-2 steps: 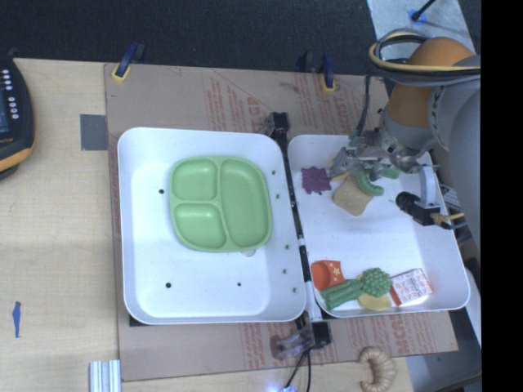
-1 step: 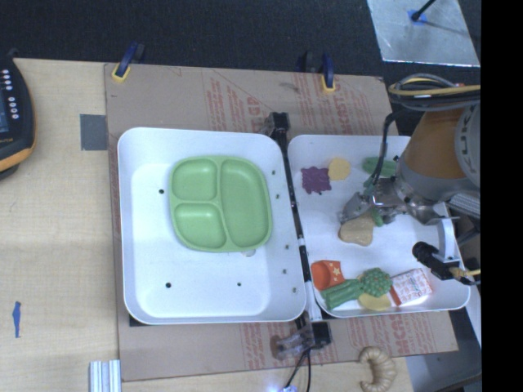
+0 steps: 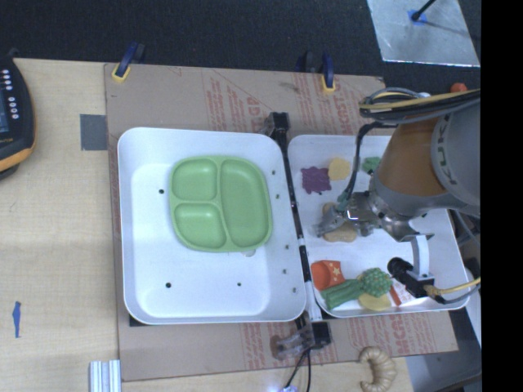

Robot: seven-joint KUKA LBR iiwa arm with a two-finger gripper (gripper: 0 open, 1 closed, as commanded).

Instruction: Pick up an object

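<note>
Start at the left bin [image 3: 139, 219]: a smooth, glossy green plate [image 3: 221, 202] with three compartments and rounded corners sits toward its far edge, well apart from the action.

In the right bin [image 3: 458, 243] the toys crowd together. A flat purple piece [image 3: 315, 179] and a small yellow one [image 3: 339, 168] lie near the far edge. A tan lump [image 3: 341, 234] sits mid-bin by the left wall, and the gripper [image 3: 347, 215] is right over it. A red piece [image 3: 325, 273], a bumpy green stalk like broccoli [image 3: 359, 286] and a yellow slice [image 3: 374, 303] bunch along the near edge.

You cannot tell how the jaws stand, since the wrist blocks them. The tan lump looks like the target, though it's blurred.

Your risks: the lump looks rounded and smooth, so it may squirt out of a pinch. It lies close to the bin's left wall, so a finger could strike that wall or push the lump against it.
</note>
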